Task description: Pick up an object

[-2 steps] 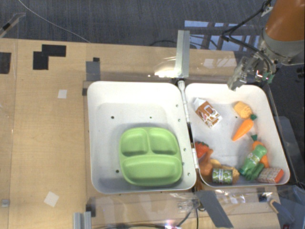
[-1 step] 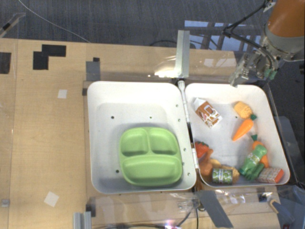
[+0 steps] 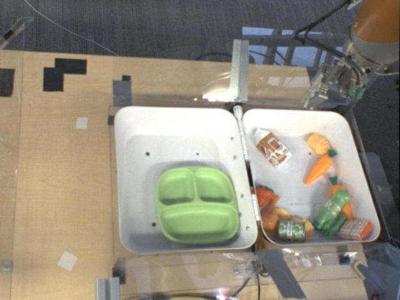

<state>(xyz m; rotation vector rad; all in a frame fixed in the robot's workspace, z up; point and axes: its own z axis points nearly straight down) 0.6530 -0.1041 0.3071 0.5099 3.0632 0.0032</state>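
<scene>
My gripper [image 3: 338,90] hangs above the bench just beyond the far edge of the right bin [image 3: 354,130], under the orange wrist band. Its fingers stand apart with nothing between them. Inside the right bin lie a brown snack packet [image 3: 273,149], a round orange cracker [image 3: 318,144], a toy carrot [image 3: 318,168], a green bottle [image 3: 332,210], a green can [image 3: 290,230], a red box [image 3: 356,230] and a red-and-orange toy [image 3: 267,200]. All of them sit below and in front of the gripper, untouched.
The left bin [image 3: 144,136] holds a green divided plate [image 3: 197,204] in its near half. A metal post [image 3: 239,67] rises behind the seam between the bins. Cables run near the arm at the top right.
</scene>
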